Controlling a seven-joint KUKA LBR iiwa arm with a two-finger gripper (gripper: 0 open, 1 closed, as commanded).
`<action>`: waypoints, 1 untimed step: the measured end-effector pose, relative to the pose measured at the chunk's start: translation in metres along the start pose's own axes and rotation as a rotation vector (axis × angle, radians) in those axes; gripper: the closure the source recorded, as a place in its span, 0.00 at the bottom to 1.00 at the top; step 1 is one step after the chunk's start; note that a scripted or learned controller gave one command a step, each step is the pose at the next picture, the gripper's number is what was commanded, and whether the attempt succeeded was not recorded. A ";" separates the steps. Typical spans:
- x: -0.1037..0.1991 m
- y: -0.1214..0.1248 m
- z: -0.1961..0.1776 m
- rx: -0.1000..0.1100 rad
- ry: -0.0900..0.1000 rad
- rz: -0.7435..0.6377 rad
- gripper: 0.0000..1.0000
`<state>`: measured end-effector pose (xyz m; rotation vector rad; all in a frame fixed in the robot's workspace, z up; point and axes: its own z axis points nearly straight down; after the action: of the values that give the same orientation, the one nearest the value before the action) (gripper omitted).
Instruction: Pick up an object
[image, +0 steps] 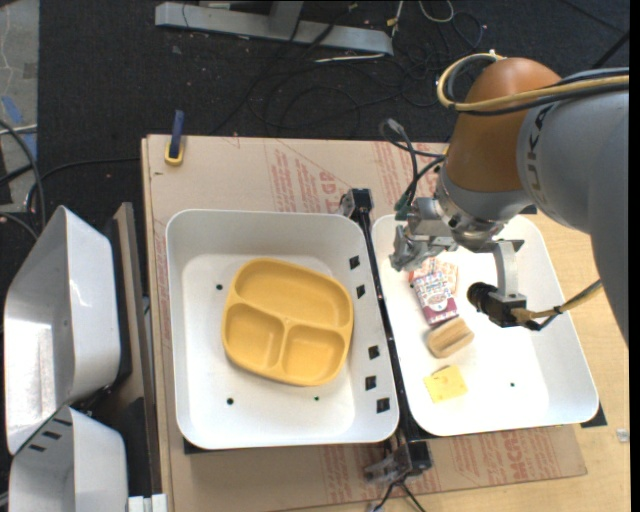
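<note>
Left bin (190, 300) holds one yellow divided plate (288, 322), lying flat near its middle, well apart from the arm. Right bin (560, 330) holds three small things in a rough column: a pink-and-white packet (436, 290), a tan bread-like block (449, 337) just below it, and a yellow cheese-like wedge (445, 383) nearer the front wall. Gripper (428, 240) sits over the right bin's back-left part, directly above the packet's upper end; jaw state cannot be told, the wrist hardware hides it. Nothing is seen lifted. Judged step: approach or descent onto the packet, grasp not yet made. Next move calls for centring over the packet, closing across its narrow width, then lifting straight up. Risk: the bread block sits close and could be nudged.
</note>
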<state>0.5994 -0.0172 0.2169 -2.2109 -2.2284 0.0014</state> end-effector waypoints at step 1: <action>0.056 -0.017 -0.013 -0.001 0.001 -0.001 1.00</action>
<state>0.5819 0.0387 0.2304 -2.2101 -2.2298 -0.0007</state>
